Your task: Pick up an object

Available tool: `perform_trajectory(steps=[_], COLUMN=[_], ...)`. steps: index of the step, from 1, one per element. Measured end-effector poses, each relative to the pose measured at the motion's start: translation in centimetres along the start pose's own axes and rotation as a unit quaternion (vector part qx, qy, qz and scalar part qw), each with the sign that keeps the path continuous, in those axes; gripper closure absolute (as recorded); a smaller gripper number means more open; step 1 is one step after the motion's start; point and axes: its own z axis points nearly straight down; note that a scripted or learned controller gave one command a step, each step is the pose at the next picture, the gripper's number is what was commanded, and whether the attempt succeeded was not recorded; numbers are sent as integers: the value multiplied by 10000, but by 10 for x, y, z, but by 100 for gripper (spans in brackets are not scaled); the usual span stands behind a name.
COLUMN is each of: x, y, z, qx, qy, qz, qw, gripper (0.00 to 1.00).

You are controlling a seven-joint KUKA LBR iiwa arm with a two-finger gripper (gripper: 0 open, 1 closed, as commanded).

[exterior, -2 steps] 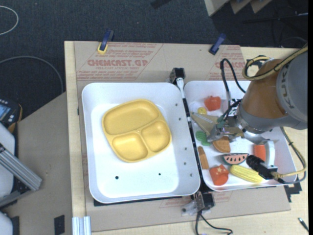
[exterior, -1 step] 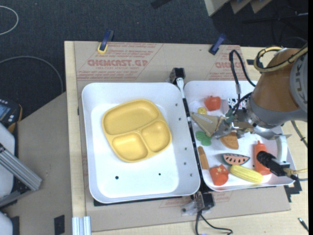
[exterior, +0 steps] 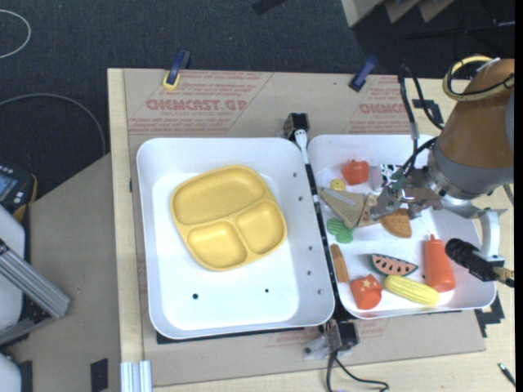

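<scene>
Toy food fills the right bin (exterior: 482, 300), and that is where our pick must come from: a red pepper-like piece (exterior: 355, 171) at the far side, a tan wedge (exterior: 347, 206) and a green piece (exterior: 340, 232) toward the left wall, a brown bread-like piece (exterior: 398, 224) in the middle, and along the near edge a watermelon slice (exterior: 394, 264), a red tomato-like piece (exterior: 367, 291), a corn cob (exterior: 411, 289) and an orange bottle (exterior: 438, 265). The left bin (exterior: 163, 300) carries a yellow divided plate (exterior: 227, 216). Our gripper (exterior: 391, 204) sits low over the middle of the right bin, just beside the tan wedge and the brown piece; we cannot tell whether its jaws are spread or pressed together, nor whether anything lies between them. To do this step well, we judge we should commit to one piece, most likely the brown one or the wedge since they are nearest, centre the jaws across its narrow dimension, and descend straight so neighbours are not nudged. Crowding is the main risk: a jaw tip landing on the wedge could push both pieces aside.
</scene>
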Motion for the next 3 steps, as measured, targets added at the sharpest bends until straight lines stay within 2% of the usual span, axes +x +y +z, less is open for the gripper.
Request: perform_trajectory(steps=[1,2,3], x=[0,38,74], y=[1,42,76], z=[-37,-45,-26], qx=[1,6,10], qy=[1,5,6], qz=[-4,-18,-19], qw=[10000,10000,10000], gripper=[100,100,100])
